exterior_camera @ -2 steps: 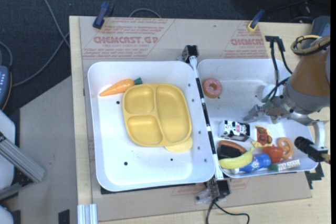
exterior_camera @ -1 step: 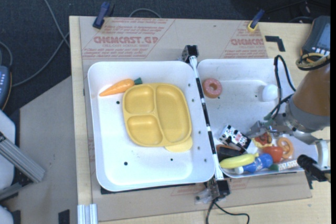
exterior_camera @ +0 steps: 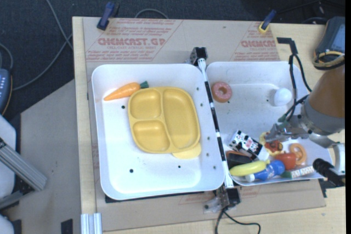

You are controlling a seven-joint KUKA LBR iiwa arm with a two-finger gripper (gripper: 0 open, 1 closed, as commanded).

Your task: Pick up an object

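Gripper (exterior_camera: 276, 137) sits low over the toy pile (exterior_camera: 269, 159) (finger state unreadable); the banana (exterior_camera: 248, 168) looks light, slick, best pinched mid-body.

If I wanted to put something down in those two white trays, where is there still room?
Left bin: bare floor in front of the yellow divided plate. Right bin: open middle, between the pink donut, the white ball and the toys below. Crowded: its front corner, with the banana and the gripper.
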